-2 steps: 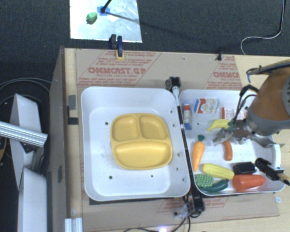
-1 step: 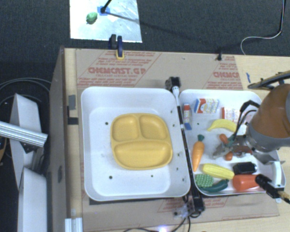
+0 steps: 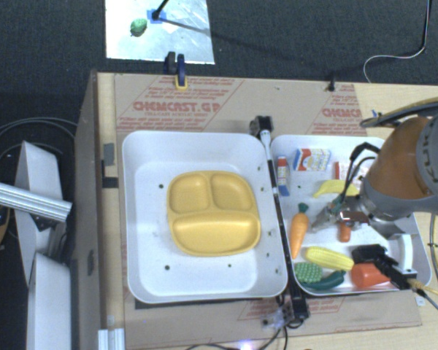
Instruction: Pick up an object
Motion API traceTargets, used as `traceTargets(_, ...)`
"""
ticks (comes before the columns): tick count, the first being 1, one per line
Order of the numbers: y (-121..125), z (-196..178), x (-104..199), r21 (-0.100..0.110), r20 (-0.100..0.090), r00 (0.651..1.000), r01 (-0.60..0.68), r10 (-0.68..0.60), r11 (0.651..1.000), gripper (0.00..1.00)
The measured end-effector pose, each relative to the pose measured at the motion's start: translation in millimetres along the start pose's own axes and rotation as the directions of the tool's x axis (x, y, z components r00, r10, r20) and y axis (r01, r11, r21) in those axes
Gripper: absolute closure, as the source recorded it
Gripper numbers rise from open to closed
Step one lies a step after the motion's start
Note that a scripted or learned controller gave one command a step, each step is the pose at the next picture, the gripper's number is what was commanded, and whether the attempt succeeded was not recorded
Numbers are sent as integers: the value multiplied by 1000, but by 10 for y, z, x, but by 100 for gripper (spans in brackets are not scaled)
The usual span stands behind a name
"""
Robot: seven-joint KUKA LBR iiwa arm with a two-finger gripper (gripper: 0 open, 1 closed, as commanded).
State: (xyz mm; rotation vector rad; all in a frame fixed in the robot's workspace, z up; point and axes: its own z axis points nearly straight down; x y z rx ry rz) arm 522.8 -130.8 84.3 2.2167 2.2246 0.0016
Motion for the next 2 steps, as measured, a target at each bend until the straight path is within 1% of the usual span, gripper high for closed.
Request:
traceTargets(1, 8, -104, -3, -2, 0, 1000, 1, -1, 1000, 100)
traceTargets(2, 356, -1007, 759, -2, -1, 1000, 0, 0, 1000, 100)
